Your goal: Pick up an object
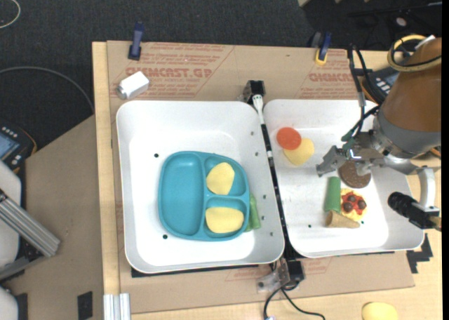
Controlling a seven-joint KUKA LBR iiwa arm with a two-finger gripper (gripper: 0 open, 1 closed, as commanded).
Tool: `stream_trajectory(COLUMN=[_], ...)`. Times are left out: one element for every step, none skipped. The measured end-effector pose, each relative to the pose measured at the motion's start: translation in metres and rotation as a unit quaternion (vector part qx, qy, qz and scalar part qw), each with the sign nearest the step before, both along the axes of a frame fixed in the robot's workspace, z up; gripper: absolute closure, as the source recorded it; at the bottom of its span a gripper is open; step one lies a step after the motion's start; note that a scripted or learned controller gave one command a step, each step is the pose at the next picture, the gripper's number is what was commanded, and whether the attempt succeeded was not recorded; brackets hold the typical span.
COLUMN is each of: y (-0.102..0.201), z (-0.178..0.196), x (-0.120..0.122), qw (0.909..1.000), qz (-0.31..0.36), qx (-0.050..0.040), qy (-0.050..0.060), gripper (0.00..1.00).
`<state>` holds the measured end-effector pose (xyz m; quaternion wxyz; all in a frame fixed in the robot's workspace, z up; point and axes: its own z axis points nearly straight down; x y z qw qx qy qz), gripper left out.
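My gripper (349,160) hangs low over the right bin (309,241), reaching in from the right under the grey and orange arm (414,101). A brown round object (354,177) lies directly beneath it, partly covered by it. Just in front lie a green piece (332,193) and a pizza-slice toy (349,210) with red toppings. To the gripper's left sit an orange-red ball (288,137) and a pale yellow object (302,153), touching each other.
The left bin (140,241) holds a blue divided plate (182,196) with two yellow pieces (220,178) (224,219) in its right compartments. A black bar (265,147) runs between the bins. A white block (133,85) lies on the board behind.
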<state>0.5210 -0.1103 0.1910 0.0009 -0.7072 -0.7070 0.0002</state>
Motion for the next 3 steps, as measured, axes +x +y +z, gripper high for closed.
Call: stream_trajectory(y=[-0.052,-0.049,-0.117], z=[0.024,0.033,0.013], x=[0.019,0.019,0.029], qw=[1.0000,1.0000,1.0000], qz=[-0.002,0.000,-0.002], qx=[-0.0028,-0.0019,-0.0026], qy=[-0.004,-0.004,-0.002], gripper=[0.00,1.00,1.00])
